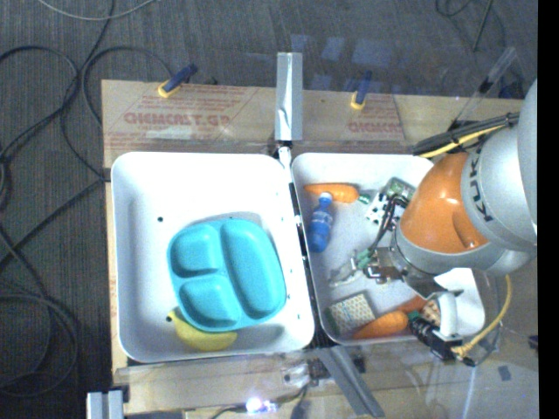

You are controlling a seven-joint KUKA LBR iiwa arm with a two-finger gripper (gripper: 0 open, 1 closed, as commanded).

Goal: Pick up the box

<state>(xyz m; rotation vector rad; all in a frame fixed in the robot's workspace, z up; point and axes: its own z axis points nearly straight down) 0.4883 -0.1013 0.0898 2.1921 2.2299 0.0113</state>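
A small box (349, 309) with a grey checked top lies near the front of the right bin (306, 234), next to an orange carrot-like piece (382, 324). My gripper (362, 265) hangs low over the middle of that bin, just behind the box and slightly to its right. The grey arm with its orange band (441, 216) covers the bin's right half. Nothing shows as held in the gripper. A small green and white item (393, 192) peeks out at the arm's back edge.
A blue bottle (320, 223) and a second orange piece (332, 192) lie at the back left of the right bin. The left bin (131, 234) holds a blue divided tray (227, 273) on top of a yellow banana (203, 338).
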